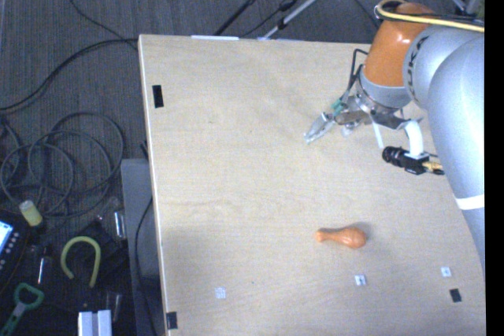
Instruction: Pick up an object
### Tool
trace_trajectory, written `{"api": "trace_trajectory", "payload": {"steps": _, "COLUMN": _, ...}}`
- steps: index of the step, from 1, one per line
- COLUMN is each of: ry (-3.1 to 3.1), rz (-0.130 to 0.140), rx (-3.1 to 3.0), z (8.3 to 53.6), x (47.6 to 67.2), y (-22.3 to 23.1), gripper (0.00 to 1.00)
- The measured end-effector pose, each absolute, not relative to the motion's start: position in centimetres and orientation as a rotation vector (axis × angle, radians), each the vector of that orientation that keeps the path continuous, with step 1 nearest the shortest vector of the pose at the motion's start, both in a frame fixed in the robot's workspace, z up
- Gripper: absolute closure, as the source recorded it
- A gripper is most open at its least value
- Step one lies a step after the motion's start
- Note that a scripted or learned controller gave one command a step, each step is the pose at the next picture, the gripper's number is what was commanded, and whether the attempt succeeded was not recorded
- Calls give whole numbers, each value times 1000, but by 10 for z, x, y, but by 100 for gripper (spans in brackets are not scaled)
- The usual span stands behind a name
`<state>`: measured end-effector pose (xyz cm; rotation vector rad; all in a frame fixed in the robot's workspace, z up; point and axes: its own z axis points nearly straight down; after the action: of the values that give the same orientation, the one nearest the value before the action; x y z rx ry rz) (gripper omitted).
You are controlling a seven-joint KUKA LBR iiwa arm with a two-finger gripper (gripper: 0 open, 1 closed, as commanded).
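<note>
- Orange pear-shaped object (343, 237): in the camera view we see it lying flat on the bare desk (236, 169), toward the near edge, its long axis running from 9 to 3 o'clock, narrow neck at 9.
- The hand (319, 130) hangs well apart from it, up toward the far right; the object lies at about 6 o'clock from the hand.
- We judge the fingers slightly parted, with nothing between them.
- The next move, as we judge it, is a drop toward 6 o'clock.

No text, label, brand or number can be read anywhere. Small black and white markers (157, 96) are seen on the wooden board (236, 193), but nothing legible is carried on them.
</note>
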<state>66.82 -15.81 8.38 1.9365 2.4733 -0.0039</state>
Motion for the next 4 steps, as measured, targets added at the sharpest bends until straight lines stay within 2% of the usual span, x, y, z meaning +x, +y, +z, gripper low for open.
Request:
{"api": "trace_trajectory", "payload": {"steps": 1, "ry": 2473, "rz": -4, "rx": 1936, "z": 93, "x": 668, "y": -158, "gripper": 100}}
{"api": "trace_trajectory", "payload": {"steps": 2, "ry": 2473, "rz": -4, "rx": 1936, "z": 93, "x": 668, "y": -158, "gripper": 0}}
{"api": "trace_trajectory", "payload": {"steps": 3, "ry": 2473, "rz": -4, "rx": 1936, "z": 93, "x": 668, "y": -158, "gripper": 0}}
{"api": "trace_trajectory", "payload": {"steps": 4, "ry": 2472, "rz": -3, "rx": 1936, "z": 102, "x": 668, "y": -157, "gripper": 100}}
